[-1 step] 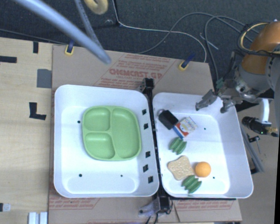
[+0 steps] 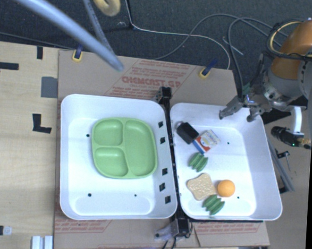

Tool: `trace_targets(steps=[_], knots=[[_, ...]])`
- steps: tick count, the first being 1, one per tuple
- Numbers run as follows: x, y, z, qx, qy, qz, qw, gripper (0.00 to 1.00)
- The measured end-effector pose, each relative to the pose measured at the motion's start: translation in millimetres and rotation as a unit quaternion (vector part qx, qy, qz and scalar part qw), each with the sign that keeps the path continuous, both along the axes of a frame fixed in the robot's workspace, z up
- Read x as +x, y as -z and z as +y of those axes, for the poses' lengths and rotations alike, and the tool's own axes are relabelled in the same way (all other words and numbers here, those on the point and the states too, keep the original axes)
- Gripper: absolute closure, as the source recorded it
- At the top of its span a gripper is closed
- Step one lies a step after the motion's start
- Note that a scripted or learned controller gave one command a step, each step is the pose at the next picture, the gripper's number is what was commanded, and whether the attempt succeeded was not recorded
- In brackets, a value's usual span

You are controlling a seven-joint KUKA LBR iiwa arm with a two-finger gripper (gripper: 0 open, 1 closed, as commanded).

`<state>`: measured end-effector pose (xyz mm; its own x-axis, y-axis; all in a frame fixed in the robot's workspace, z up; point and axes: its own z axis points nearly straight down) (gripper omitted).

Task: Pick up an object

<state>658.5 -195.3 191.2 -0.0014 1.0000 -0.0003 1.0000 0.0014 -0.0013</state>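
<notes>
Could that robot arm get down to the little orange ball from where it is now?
Probably yes. The gripper hangs open over the far edge of the right bin, and the orange ball lies uncovered nearer the front. Only the toast slice touches its side, and nothing lies over it.

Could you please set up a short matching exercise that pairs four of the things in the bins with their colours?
Things:
1. divided plate
2. round fruit
3. slice of toast
4. small box

Colours:
A. orange
B. black
C. light green
D. tan

Pairs: 1-C, 2-A, 3-D, 4-B

The plate lies in the left bin; the other three lie in the right bin.
</notes>
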Motion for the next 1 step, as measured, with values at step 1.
trace_targets(steps=[1], knots=[[-0.4, 50.2, 10.4, 0.0003, 0.0, 0.002, 1.0, 0.0]])
